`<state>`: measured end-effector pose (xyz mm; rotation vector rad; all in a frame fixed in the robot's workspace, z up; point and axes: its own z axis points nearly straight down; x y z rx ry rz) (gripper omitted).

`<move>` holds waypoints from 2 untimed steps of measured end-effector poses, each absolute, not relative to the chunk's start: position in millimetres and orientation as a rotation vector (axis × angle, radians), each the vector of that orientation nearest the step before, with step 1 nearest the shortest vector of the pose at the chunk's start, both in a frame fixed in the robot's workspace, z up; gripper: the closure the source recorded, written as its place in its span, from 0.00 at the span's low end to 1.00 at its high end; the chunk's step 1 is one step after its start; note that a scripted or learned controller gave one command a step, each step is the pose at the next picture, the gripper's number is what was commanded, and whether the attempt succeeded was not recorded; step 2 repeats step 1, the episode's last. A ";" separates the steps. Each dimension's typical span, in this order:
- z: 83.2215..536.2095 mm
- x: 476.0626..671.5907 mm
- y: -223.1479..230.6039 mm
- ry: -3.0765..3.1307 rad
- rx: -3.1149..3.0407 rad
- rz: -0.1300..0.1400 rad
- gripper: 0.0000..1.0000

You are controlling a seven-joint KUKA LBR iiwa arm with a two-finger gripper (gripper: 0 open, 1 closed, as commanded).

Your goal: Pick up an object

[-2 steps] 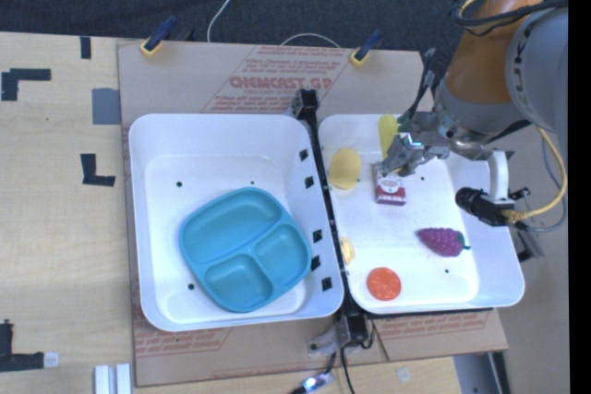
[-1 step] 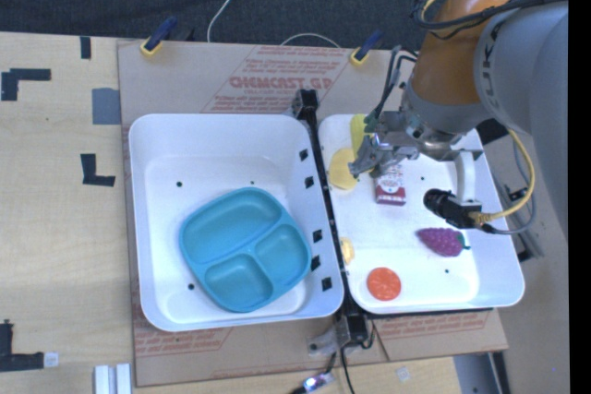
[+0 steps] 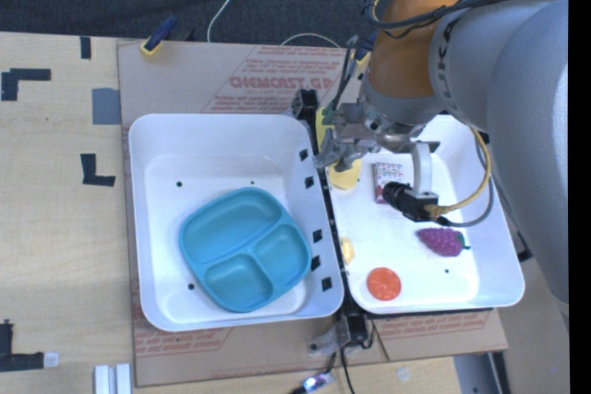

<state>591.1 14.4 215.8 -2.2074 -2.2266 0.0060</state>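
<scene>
We see the tool (image 3: 343,150) low over the right bin's (image 3: 489,277) left edge, touching a yellow object (image 3: 344,175) just beneath; its state we cannot tell.

Glossy white plastic bins (image 3: 148,143), smooth matt blue plastic divided plate (image 3: 244,248) in the left bin, bumpy purple toy grapes (image 3: 440,241), shiny orange disc (image 3: 384,283), printed brown cardboard (image 3: 268,78) beneath, smooth grey arm casing (image 3: 517,51).
</scene>
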 end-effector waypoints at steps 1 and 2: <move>211.6 599.0 70.6 -2.226 -2.208 0.008 1.00; 211.6 599.0 70.6 -2.226 -2.208 0.008 1.00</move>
